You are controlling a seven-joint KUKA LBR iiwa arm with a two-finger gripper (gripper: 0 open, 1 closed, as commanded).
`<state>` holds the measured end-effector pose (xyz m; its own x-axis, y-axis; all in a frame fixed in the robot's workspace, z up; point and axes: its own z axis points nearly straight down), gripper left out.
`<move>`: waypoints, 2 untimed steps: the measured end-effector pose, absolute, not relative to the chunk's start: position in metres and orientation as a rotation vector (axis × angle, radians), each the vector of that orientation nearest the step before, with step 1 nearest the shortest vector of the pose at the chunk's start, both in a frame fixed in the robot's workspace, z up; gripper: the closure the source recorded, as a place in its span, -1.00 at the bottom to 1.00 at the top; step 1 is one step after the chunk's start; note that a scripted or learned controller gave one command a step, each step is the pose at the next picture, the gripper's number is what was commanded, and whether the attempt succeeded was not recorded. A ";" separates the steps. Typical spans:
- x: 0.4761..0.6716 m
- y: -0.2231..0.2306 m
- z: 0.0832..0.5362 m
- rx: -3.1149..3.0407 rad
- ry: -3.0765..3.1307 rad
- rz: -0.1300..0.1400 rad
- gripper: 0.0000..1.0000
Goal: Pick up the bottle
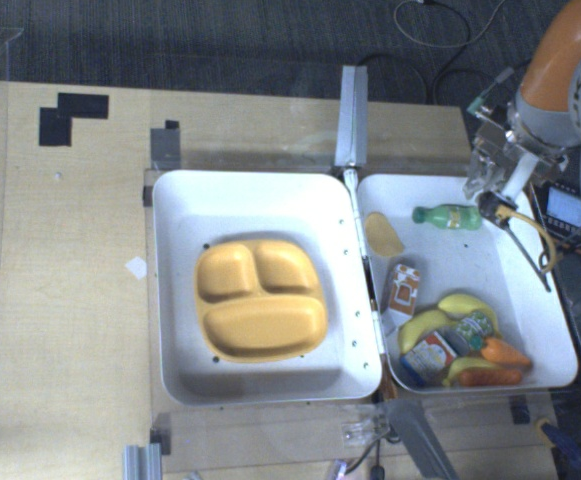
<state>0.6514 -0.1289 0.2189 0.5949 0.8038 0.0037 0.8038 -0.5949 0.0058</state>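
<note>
1. A pale wooden bench (70, 298) fills most of the view, seen from above at a slant, with dark carpet beyond its far edge
2. Two shallow white bins sit side by side on it; the left bin (170, 298) is the wider in view, and the right bin (540, 308) touches it along a metal divider
3. A grey arm (570, 78) with an orange band reaches in from the right, over the far right corner of the right bin
4. A yellow tray (260, 298) with three compartments lies flat in the middle of the left bin
5. A pile of toy food (460, 343) fills the near part of the right bin: yellow bananas, an orange carrot and a small printed pack, all touching
6. The gripper (490, 183) hangs at the far right edge of the right bin, just beside the bottle's right end; whether its fingers are apart or closed cannot be told, and nothing is seen between them
7. The green bottle (448, 216) lies on its side near the far wall of the right bin, cap end pointing left
8. A brown carton (403, 288) stands by the divider, between the bottle and the pile
9. A small tan piece (383, 233) lies left of the bottle, near the divider
</note>
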 end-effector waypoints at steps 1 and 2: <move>0.651 -0.129 0.218 2.802 1.413 0.007 -1.00; 0.662 -0.094 0.087 2.779 1.463 0.003 -1.00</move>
<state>0.6621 -0.0938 0.0871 0.5662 0.8243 0.0013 0.8243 -0.5662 0.0018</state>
